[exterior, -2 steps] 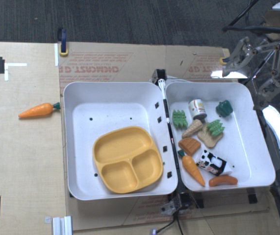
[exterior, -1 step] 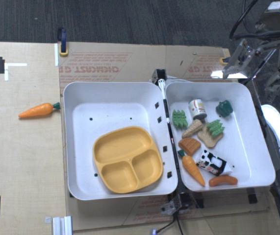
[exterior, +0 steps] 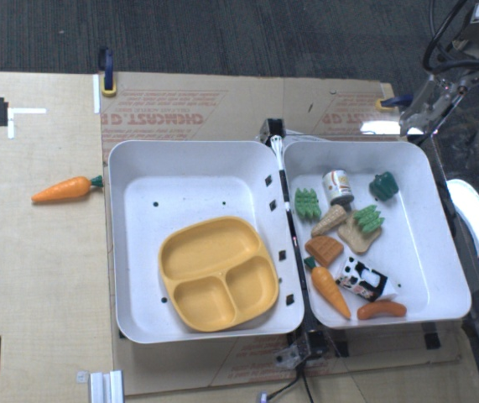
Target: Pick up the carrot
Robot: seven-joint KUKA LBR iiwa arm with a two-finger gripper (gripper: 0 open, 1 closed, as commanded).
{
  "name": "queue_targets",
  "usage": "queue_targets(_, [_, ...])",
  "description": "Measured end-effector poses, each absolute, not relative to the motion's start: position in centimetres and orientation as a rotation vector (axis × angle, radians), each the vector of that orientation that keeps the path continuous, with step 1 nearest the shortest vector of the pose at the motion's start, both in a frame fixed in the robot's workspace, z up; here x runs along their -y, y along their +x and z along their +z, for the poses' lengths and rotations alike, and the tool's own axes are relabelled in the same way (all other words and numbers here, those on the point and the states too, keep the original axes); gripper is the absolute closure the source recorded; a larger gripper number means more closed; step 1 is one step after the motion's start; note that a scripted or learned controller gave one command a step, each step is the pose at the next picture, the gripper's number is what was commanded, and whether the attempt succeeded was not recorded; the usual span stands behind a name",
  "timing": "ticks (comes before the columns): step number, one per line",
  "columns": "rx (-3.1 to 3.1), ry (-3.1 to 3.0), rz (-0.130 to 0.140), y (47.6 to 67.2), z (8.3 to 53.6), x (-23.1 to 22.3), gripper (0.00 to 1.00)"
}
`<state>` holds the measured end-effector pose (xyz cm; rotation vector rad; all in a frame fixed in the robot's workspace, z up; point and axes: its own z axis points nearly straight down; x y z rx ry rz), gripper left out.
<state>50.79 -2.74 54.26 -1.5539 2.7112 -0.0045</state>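
At right bin's (exterior: 440, 225) front, carrot (exterior: 330, 292) beside half-hidden milk carton (exterior: 363, 280).

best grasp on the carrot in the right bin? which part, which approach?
Probably from straight above, at the thick upper half of the carrot, claw closing across its width. It lies flat and slanted, green top toward the brown cracker, tip toward the bin's near wall. The milk carton crowds its right side and the sausage sits near the tip, so the thick end offers more room.
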Motion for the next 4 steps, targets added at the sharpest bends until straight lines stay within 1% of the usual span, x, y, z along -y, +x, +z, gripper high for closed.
queue_targets(1, [-2.699,-1.545,-0.009,51.1,55.3,2.7,1.0])
queue_targets(2, [-2.583,-1.779,0.001,48.0,37.5,1.0,1.0])
queue_targets(3, [-2.581,-1.781,0.0,48.0,37.5,0.9,0.0])
queue_targets(4, [-2.384,-2.024,-0.005,48.1,45.6,-2.1,0.0])
